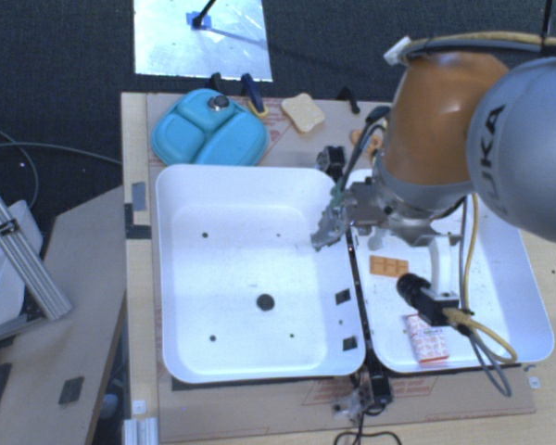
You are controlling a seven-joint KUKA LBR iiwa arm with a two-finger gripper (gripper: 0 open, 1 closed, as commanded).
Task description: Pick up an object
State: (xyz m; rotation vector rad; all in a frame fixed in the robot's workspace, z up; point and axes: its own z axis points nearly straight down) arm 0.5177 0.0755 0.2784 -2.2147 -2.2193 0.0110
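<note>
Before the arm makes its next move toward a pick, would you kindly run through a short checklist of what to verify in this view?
1. Target available: ok. An orange cracker-like piece and a red-and-white packet lie in the right bin.
2. Gripper over a target: not ok. It sits at the divide between the bins, above the left bin edge.
3. Object between its fingers: not ok, none visible.
4. Finger opening: cannot tell.
5. Cable clearance: not ok. The yellow cable loops right beside the packet.
</note>
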